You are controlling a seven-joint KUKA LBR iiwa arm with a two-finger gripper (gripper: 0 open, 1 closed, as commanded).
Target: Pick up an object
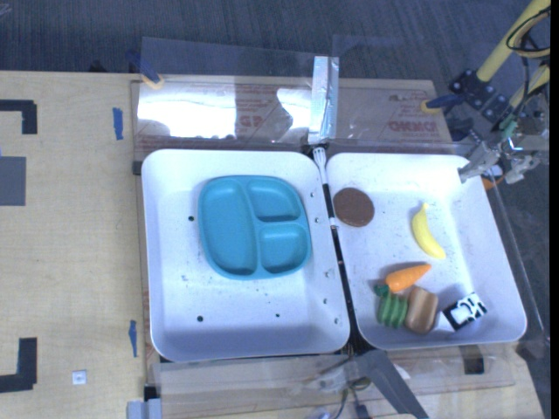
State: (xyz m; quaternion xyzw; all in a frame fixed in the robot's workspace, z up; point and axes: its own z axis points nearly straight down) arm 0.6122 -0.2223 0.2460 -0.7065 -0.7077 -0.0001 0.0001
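The right bin (384,177) holds several toy items. A brown round disc (354,207) lies near its left wall, with a yellow banana (427,231) to the right of it. Toward the front sit an orange carrot (408,277), a green ridged piece (392,307), a tan bread-like piece (423,309) and a small black-and-white object (464,312). My gripper (498,158) hangs at the bin's far right corner, above the rim and well away from all of them. Nothing is visibly held.
The left bin (175,234) carries a blue divided plate (255,225). A clear plastic wall (262,94) stands behind both bins. Yellow cabling (515,29) and arm hardware crowd the upper right. Wooden bench lies to the left.
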